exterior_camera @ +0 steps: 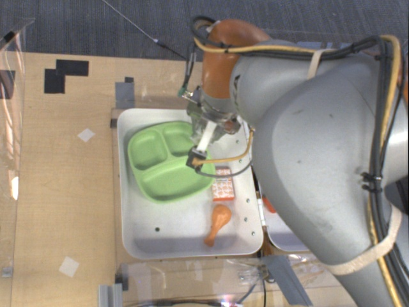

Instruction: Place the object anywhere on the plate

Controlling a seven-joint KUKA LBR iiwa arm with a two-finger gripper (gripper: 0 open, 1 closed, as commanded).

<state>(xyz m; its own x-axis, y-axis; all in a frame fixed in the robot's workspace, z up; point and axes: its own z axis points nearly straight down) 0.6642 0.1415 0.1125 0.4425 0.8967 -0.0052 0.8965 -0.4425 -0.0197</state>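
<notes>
Whether the hand [211,128] over the green plate [156,168] is spread or pressed together cannot be told; the arm [307,139] hides that.

One grey arm [319,139] reaching in from the right, orange band [220,62] above the wrist, gripper [214,125] pointing downward

The grey arm [319,139] is covering nearly all of the right bin [284,240], leaving one corner showing behind the gripper [209,133], where a small red thing [268,204] is peeking out, too little to name. The gripper is hiding part of the green divided plate [160,162] beneath it, and the print on the small box [222,188] just beside it is showing too small to read.
</notes>
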